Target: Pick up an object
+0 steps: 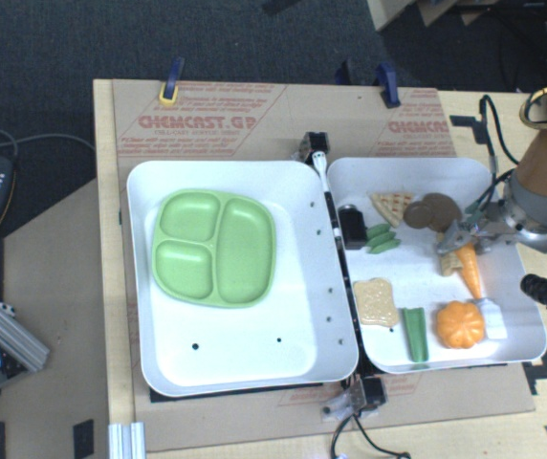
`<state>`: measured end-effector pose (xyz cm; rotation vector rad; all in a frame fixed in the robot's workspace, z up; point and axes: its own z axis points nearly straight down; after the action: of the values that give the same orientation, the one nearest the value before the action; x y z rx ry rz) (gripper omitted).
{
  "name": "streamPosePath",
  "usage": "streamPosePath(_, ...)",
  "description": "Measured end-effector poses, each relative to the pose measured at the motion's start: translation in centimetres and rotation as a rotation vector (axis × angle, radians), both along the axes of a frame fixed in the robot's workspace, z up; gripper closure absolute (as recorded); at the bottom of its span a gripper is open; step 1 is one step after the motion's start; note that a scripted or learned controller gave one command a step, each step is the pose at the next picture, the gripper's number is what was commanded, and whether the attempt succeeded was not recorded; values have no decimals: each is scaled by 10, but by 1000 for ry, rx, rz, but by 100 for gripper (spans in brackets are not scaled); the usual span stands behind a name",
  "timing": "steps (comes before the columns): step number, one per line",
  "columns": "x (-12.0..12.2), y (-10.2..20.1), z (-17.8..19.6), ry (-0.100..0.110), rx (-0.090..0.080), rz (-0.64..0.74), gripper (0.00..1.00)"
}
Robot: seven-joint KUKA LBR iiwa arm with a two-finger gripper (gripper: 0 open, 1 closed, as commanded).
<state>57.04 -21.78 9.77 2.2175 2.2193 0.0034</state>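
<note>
**A:** Start at the jaws. What are they doing?

**B:** They sit in the right bin near its right edge, directly above the top of the carrot. Metal linkage hides the tips, so I cannot tell whether they are spread or pinching. The carrot is a smooth orange cone, pointing toward the bin's near edge.

**A:** And around it?

**B:** Just toward the near edge lies a ribbed, rounded orange pumpkin, with a small white block touching its right side. Toward the far edge is a flat, dark brown disc, and beside that a tan waffle wedge with a grid texture. Green pea pods lie near the bin's left wall, next to a black rectangular block. Closer to the near edge are a speckled beige bread slice and a straight green stick.

**A:** The other bin?

**B:** The left bin is glossy white plastic with rounded corners. It carries a pale green plate, matte, split into three compartments.

**A:** Any writing?

**B:** The table is covered in brown paper printed in red with "CHEMCAST", repeated along the far edge. A yellow-tipped clamp and a blue clamp grip that far edge.
</note>
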Motion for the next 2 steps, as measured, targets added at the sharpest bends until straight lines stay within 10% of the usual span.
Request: streamPosePath(2,20,2,100,-3,-2,1,100)
